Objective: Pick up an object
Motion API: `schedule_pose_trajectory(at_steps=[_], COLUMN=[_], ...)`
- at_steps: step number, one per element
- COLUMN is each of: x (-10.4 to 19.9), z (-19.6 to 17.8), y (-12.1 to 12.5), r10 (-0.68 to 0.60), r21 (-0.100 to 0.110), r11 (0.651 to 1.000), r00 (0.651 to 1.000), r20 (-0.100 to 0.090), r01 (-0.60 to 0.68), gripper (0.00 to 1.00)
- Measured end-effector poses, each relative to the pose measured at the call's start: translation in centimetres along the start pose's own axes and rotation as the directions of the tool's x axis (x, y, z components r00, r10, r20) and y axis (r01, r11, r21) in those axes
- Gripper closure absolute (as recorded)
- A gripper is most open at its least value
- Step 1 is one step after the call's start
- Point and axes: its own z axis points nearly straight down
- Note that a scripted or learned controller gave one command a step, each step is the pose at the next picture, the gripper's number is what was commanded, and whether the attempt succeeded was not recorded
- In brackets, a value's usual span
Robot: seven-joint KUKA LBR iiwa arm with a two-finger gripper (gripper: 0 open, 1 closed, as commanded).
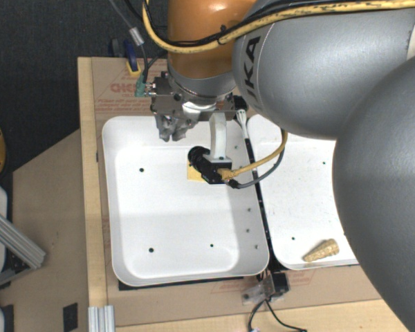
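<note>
My gripper [171, 128] hangs over the far part of the left bin [173, 220], just inside its back wall. A small flat yellow piece [194, 174] lies on the bin floor a little in front of and to the right of the gripper, partly covered by hardware on my wrist. A tan ridged cone-shaped object [321, 250] lies in the near corner of the right bin [297, 199]. I see nothing between the gripper's tips.
The big grey arm with its orange band [207, 19] covers the upper right of the view and much of the right bin. The bins sit on a brown board [90, 185]. A dividing rim [259, 206] runs between the bins.
</note>
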Motion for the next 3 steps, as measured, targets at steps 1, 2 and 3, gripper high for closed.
schedule_pose_trajectory(at_steps=[1,2,3], x=[0.0,0.0,0.0], z=[-3.3,-0.3,0.5], y=[-1.9,-4.8,-7.7], r10=[-0.002,-0.001,-0.002], r21=[-0.008,0.001,0.0], r11=[1.0,1.0,1.0], r00=[1.0,1.0,1.0], r20=[-0.004,0.0,-0.001], r01=[0.002,0.001,0.002], gripper=[1.0,1.0,1.0])
